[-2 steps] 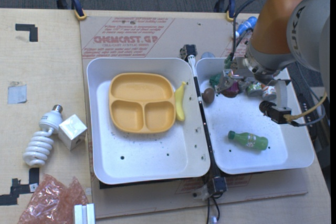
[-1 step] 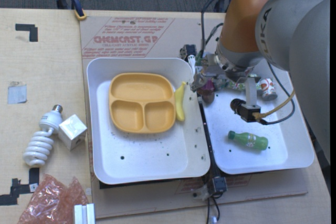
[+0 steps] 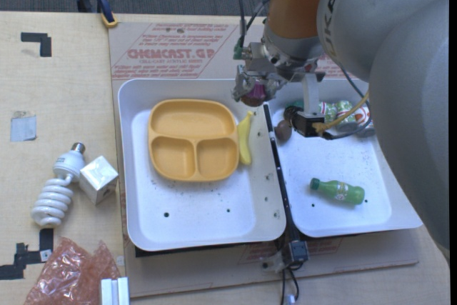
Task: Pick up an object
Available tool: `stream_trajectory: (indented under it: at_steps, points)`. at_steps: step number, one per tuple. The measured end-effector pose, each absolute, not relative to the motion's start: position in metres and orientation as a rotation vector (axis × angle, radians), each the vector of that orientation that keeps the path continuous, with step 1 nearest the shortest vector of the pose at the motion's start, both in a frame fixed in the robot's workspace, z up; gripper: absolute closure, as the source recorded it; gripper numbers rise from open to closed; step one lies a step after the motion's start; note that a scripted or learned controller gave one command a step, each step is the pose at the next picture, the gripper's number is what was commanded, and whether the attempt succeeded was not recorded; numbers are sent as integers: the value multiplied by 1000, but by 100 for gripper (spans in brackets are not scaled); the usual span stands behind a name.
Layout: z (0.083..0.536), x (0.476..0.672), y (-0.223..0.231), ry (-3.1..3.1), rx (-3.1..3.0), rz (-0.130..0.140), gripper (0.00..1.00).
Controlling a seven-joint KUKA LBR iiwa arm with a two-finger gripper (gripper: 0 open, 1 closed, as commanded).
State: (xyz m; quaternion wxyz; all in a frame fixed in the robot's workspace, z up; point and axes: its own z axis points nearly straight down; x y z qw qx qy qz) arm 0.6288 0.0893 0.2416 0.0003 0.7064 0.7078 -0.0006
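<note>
Though small, green bottle point(image 3: 337, 191) flat in right bin point(image 3: 371, 218)

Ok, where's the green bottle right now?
The green bottle lies on its side in the right bin, toward its near edge, well apart from the clutter at the bin's far end.

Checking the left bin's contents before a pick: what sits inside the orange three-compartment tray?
The orange three-compartment plastic tray shows bare compartments, nothing in them. A yellow banana lies beside its right edge, outside it. Whatever is beneath the tray is covered.
</note>
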Motion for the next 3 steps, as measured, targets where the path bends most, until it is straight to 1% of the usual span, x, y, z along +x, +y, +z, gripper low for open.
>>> stream_trajectory:
  at_steps: [1,2,3]
  points:
    - [206,619,150,2224,2219,-4,100]
    - [291,642,66,2221,2220,-2,100]
    - [299,596,73,2222,2220,-3,100]
